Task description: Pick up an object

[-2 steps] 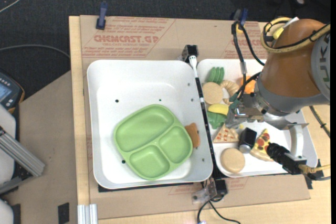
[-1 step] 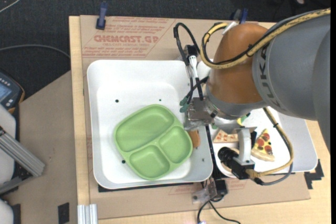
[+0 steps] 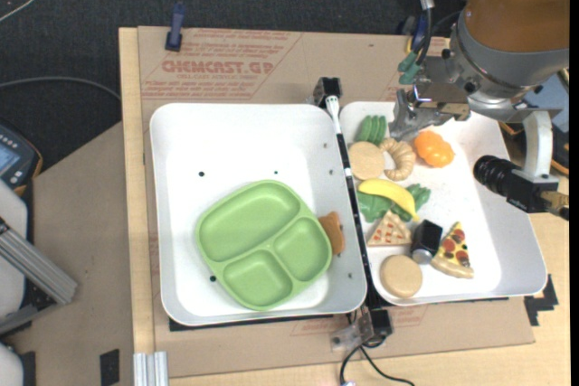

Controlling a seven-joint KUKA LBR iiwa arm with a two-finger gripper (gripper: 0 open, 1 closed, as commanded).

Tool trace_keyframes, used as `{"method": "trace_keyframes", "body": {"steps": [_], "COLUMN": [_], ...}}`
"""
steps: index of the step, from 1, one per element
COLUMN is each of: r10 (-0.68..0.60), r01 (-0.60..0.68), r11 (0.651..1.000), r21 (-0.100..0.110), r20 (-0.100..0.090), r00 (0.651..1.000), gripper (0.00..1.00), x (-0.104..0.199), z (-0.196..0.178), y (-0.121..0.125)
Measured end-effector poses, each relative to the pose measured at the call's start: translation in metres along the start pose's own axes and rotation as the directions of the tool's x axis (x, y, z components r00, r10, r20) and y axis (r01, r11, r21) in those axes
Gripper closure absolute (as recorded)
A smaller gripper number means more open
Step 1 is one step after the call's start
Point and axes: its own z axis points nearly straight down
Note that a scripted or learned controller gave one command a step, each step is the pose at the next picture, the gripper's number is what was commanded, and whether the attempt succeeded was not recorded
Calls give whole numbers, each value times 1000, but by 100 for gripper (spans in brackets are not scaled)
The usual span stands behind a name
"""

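Over the right bin (image 3: 520,271), the gripper (image 3: 409,120) hung near the pretzel (image 3: 399,158); its opening could not be told, so descent likely came next.

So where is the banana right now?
The banana lies in the right bin, near its left wall, below the round cracker and above the pizza slice.

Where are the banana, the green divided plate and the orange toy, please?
banana (image 3: 387,193): camera view, middle of its curved yellow body.
green divided plate (image 3: 246,228): camera view, floor of its largest compartment.
orange toy (image 3: 434,148): camera view, centre of its top.
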Motion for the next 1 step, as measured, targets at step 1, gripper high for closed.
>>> {"method": "trace_keyframes", "body": {"steps": [1], "r10": [1], "r01": [-1], "r11": [999], "r21": [32], "r20": [1], "r00": [1000], "gripper": [100], "x": [-7], "z": [83], "y": [-35]}}
